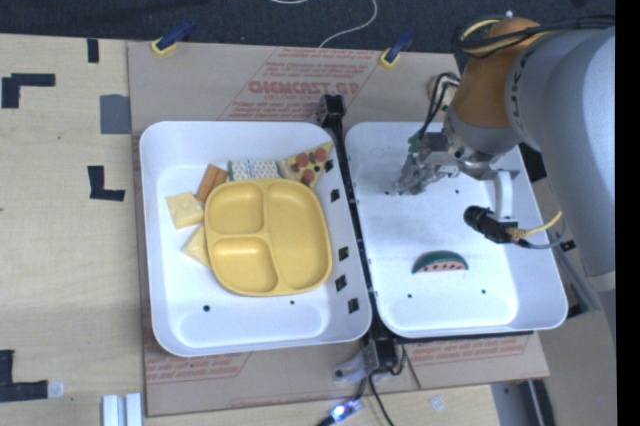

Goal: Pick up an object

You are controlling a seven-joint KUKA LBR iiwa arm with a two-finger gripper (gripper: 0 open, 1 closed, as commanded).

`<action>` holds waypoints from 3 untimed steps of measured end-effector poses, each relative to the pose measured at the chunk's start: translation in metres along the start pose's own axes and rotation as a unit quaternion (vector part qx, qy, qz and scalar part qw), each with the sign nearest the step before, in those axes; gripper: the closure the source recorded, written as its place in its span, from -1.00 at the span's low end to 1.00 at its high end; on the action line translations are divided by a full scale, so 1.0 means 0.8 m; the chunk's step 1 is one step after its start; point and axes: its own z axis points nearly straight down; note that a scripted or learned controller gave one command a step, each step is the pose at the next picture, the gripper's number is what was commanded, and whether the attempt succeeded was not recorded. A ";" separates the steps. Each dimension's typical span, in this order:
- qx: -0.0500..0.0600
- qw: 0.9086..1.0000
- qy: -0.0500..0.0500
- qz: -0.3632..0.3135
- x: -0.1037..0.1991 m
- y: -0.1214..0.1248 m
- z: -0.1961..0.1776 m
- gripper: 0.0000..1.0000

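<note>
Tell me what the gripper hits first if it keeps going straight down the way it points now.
Likely the bare floor of the right bin. The gripper points down over its upper left part, apart from the watermelon slice. Depth is hard to judge from this slanted view.

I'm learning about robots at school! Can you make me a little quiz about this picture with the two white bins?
1. True or false: the watermelon slice lies in the right bin.
2. Which bin holds the yellow divided plate: A) the left bin, B) the right bin?
3. Fill in: the gripper is over the ____ bin.

Key: 1 true. 2 A. 3 right.
</note>
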 end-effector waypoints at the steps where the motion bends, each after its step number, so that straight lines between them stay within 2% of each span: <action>1: -0.002 1.000 0.000 0.000 -0.009 -0.003 -0.071 1.00; 2: -0.003 1.000 0.000 0.000 -0.014 0.010 -0.138 1.00; 3: -0.001 1.000 0.000 0.000 -0.013 0.011 -0.164 1.00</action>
